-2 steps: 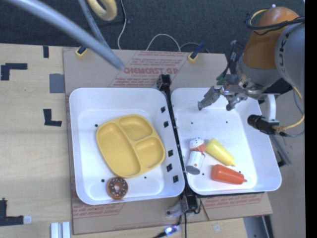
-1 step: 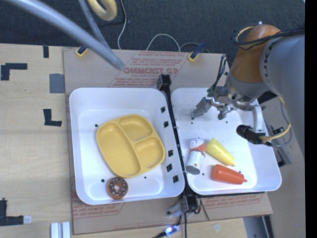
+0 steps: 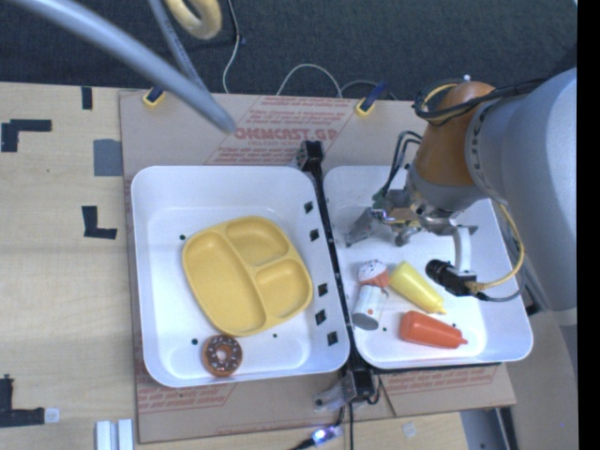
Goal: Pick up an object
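Gripper [image 3: 380, 225] hangs over the right bin [image 3: 506, 350], toward its eleven o'clock corner, its fingers spread apart and clasping nothing. Toward six o'clock from it lie a small white bottle [image 3: 368, 300], a yellow cone [image 3: 417, 287] and an orange carrot [image 3: 432, 331].

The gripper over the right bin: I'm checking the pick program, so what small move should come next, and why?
Probably a short drop toward the camera-near side, onto the yellow piece. The gripper hangs in the right bin with nothing between its fingers, and the items lie just below it in the view: a small white bottle, the yellow piece and an orange carrot.
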Controlling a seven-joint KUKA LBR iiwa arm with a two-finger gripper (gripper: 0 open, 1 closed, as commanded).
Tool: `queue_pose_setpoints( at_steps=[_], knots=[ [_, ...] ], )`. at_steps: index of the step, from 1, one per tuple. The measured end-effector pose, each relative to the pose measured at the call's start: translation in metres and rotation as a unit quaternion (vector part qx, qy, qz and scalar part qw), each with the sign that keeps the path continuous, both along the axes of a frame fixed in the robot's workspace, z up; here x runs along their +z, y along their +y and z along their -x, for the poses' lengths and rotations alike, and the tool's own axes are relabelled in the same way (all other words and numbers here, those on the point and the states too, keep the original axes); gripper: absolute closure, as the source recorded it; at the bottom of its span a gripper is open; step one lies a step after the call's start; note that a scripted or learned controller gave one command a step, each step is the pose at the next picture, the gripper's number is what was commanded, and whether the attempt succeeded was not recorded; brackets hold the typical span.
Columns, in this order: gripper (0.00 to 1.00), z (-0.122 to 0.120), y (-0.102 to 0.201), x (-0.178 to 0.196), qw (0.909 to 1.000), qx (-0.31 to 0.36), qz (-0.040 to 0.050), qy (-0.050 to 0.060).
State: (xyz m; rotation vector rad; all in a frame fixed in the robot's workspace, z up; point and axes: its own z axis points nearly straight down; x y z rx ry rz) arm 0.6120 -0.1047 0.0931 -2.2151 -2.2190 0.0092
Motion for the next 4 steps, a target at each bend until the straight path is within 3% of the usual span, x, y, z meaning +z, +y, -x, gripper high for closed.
queue_pose_setpoints(
  at_steps=[1,2,4],
  knots=[
    [0.00,0.000,0.000,-0.009,1.0000,0.000,0.0007,-0.004],
    [1.00,-0.001,0.001,0.002,1.0000,0.000,0.0010,-0.004],
    [1.00,0.005,-0.007,0.096,1.0000,0.000,0.0007,-0.006]
  ],
)
